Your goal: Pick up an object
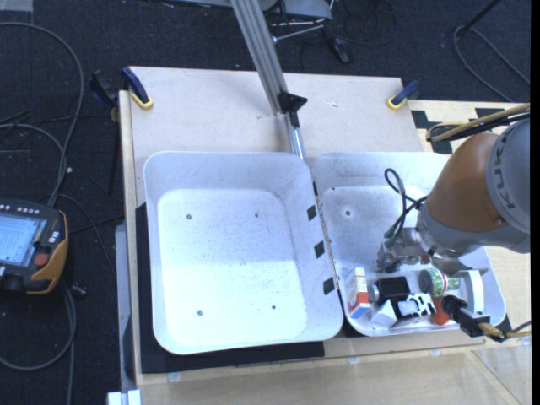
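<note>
The grey, orange-banded arm (477, 197) is leaning over the right-hand shallow white bin (363, 197) because the small mixed objects (396, 298) are clustering in its near corner.

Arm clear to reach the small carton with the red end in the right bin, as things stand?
Probably yes. The carton lies at the left edge of the pile in the right bin, with nothing on top of it. The gripper hangs just to its right, over the same pile. The black box sits close beside it.
</note>
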You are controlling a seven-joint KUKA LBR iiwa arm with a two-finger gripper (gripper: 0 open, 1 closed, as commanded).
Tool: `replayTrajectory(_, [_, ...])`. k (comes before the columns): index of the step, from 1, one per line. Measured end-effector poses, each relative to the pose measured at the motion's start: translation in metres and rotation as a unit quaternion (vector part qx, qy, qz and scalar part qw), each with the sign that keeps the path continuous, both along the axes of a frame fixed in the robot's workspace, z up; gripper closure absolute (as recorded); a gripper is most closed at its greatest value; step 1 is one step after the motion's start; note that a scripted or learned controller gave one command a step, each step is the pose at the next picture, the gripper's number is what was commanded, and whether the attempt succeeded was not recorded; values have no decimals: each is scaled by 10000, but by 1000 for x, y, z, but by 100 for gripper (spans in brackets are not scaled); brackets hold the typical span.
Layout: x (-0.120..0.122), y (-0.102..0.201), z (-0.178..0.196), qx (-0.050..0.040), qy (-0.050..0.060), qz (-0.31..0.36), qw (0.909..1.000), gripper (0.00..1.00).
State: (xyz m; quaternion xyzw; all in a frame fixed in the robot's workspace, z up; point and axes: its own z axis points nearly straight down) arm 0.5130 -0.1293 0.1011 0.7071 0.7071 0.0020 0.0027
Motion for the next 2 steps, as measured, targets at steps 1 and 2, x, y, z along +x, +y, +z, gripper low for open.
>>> replayTrajectory(1, [72,-28,92,-3,-1,2,10000,100])
replayTrajectory(2, [141,-7,130,2,19,14,10000,100])
